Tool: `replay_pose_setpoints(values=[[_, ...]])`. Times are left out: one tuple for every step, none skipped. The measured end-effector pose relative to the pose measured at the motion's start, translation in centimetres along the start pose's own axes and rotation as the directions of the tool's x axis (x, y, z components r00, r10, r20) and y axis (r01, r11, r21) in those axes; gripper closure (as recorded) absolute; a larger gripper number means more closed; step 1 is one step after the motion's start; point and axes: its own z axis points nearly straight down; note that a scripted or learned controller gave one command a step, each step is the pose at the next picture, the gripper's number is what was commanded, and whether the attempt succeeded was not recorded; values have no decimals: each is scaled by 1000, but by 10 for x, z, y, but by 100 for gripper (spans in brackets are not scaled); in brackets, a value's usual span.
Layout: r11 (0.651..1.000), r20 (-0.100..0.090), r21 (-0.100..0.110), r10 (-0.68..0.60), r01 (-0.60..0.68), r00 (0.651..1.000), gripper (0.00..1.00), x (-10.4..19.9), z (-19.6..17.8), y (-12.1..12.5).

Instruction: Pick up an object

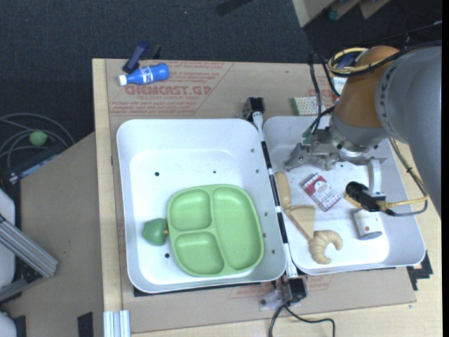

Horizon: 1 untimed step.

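two white bins [133, 188], one green plate [214, 229]

The gripper [313, 154] hangs low at the far edge of the right bin [403, 248]. Directly in front of it lie a red-and-white packet [319, 190], a croissant [325, 245] and a wooden utensil [293, 213]; a small white cylinder [367, 224] sits nearer the arm's side. Across the divider, away from the arm, the left bin [140, 160] has bare floor along its far half, while a green divided plate [212, 228] and a green ball [153, 231] block its near half.
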Motion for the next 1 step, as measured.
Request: replay_pose_setpoints(values=[[1000, -1, 4, 1, -1, 1000, 0, 0, 0, -32]])
